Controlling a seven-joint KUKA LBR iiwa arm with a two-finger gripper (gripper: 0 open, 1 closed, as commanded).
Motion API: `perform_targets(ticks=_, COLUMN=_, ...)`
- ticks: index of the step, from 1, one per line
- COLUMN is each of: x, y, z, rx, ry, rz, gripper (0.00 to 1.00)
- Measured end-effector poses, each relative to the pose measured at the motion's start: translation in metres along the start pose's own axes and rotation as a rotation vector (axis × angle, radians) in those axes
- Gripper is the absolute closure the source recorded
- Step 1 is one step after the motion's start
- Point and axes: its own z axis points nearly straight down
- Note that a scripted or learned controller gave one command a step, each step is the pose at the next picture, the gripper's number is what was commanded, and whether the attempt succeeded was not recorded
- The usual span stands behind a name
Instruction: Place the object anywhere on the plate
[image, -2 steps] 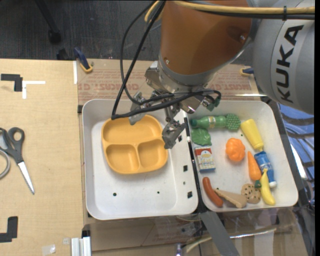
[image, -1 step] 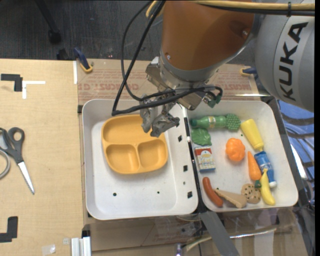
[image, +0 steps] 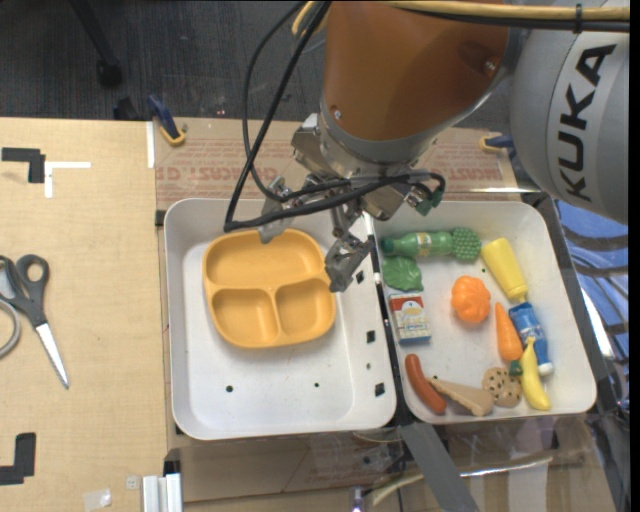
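A yellow divided plate (image: 268, 298) lies in the left bin (image: 270, 400), toward its back, with nothing on it. My gripper (image: 305, 250) hangs over the plate's back right rim, close to the wall between the bins. It looks open: one finger (image: 340, 265) is at the plate's right corner and the other sits over the back rim. I see no object between them. The toy objects lie in the right bin (image: 570, 400), among them a green bottle (image: 420, 243), an orange (image: 470, 298) and a small carton (image: 408, 320).
The right bin also holds a yellow bottle (image: 503, 268), a carrot (image: 508, 332), a banana (image: 535, 380), a sausage (image: 423, 385) and a cookie (image: 497, 385). Scissors (image: 35, 310) lie on the wooden bench at the left. Cables drape from the arm over the left bin's back edge.
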Motion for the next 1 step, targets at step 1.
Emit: perform_targets(ticks=1, x=0.0203, y=0.0366, z=-0.0371, rx=-0.001, ry=0.004, rz=-0.223, gripper=0.0)
